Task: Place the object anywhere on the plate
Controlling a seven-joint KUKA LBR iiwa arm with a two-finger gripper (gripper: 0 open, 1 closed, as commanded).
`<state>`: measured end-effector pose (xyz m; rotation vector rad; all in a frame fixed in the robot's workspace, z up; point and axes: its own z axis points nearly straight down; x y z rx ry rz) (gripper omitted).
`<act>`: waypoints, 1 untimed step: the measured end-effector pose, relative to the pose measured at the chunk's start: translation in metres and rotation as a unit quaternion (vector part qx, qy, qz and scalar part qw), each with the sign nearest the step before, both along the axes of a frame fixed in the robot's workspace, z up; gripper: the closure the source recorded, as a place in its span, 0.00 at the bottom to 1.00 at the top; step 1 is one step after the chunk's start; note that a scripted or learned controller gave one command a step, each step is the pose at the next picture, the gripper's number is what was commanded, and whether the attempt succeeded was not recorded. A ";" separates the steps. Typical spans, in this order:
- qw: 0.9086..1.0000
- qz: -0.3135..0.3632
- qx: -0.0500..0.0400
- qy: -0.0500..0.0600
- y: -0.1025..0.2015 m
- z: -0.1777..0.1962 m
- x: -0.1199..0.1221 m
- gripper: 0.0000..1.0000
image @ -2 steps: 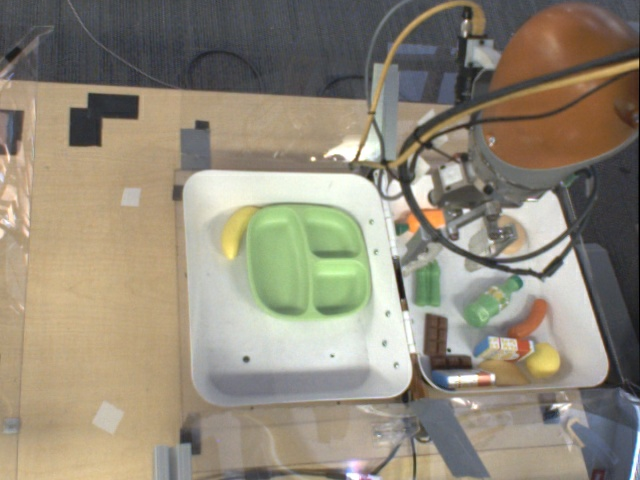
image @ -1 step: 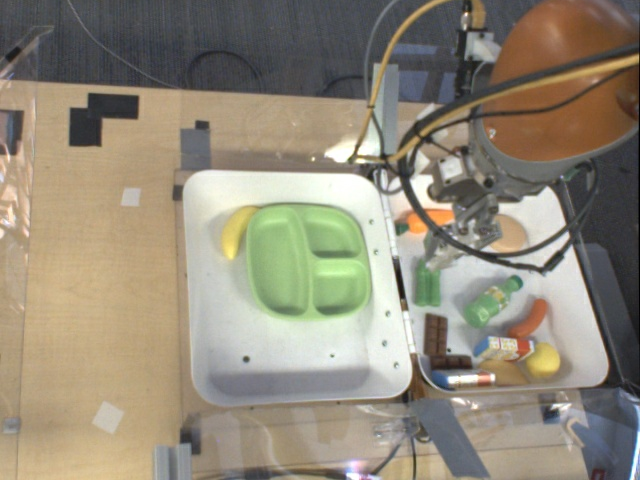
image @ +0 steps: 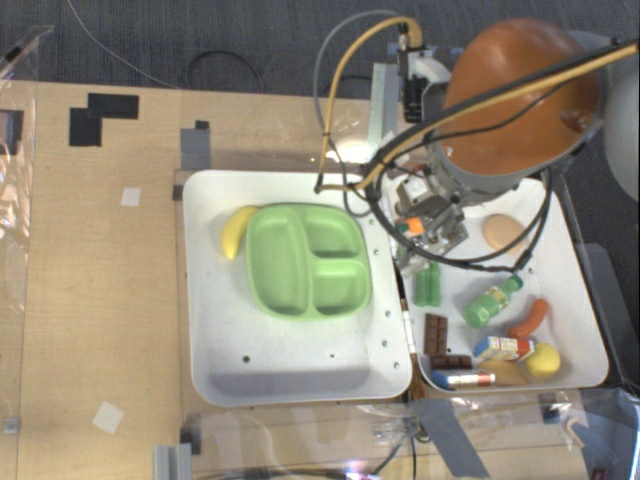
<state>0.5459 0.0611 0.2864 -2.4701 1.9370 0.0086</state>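
A green divided plate [image: 305,261] lies in the left bin [image: 215,358], with a yellow banana [image: 234,231] against its left edge. My gripper [image: 420,236] hangs under the orange-banded wrist at the left side of the right bin [image: 585,313], close to the wall between the bins. A small green block [image: 428,287] lies just below it in the right bin. Whether the gripper touches the block I cannot tell. Cables and the wrist body hide much of the gripper.
The right bin also holds a brown bar [image: 434,333], a green bottle [image: 490,303], an orange sausage-shaped piece [image: 530,316], a beige round piece [image: 503,231], a yellow lemon [image: 543,360], a small labelled can [image: 503,347] and a marker [image: 458,378].
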 end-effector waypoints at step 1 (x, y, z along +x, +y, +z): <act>0.996 0.091 0.000 0.000 0.064 -0.052 0.010 1.00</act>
